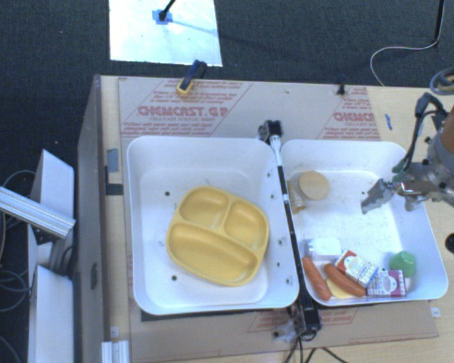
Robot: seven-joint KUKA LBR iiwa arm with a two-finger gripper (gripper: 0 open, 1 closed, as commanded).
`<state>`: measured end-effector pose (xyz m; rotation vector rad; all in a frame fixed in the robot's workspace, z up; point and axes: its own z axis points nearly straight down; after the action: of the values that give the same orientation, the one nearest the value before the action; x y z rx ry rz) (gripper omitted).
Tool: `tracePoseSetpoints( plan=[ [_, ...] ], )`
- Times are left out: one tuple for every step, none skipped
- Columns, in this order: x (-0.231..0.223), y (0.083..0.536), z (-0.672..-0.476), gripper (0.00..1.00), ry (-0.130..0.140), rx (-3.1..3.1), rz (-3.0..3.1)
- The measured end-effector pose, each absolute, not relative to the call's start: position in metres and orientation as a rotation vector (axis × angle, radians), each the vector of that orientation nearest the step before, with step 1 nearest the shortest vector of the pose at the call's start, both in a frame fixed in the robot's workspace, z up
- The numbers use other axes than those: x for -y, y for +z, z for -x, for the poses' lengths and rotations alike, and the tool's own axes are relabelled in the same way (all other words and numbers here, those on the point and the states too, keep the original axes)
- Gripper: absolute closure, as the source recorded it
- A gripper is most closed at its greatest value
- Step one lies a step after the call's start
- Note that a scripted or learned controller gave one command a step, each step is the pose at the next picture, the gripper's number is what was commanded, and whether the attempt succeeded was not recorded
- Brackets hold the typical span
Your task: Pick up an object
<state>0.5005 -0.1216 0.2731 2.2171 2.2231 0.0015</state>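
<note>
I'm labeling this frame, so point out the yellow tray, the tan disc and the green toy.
Yellow tray (218,235), camera view, its middle divider.
Tan disc (314,185), camera view, its top face.
Green toy (402,262), camera view, its rounded top.

We see the bench (234,100) carrying two white bins side by side: the left bin (147,203) and the right bin (420,237).

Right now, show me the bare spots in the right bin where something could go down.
The right bin is bare across its middle, between the round tan disc and the pincer, down to the near clutter. Crowded: the near edge, with two sausages, a white block, cartons and a green piece.
</note>
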Motion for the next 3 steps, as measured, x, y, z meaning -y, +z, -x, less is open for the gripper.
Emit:
tracePoseSetpoints(
  plan=[
    [0.092,0.169,-0.563,0.0,-0.002,-2.227,-2.22],
    [0.097,0.085,-0.589,0.0,-0.003,-2.215,-2.217],
    [0.089,0.085,-0.635,0.0,0.001,-2.222,-2.215]
  ],
)
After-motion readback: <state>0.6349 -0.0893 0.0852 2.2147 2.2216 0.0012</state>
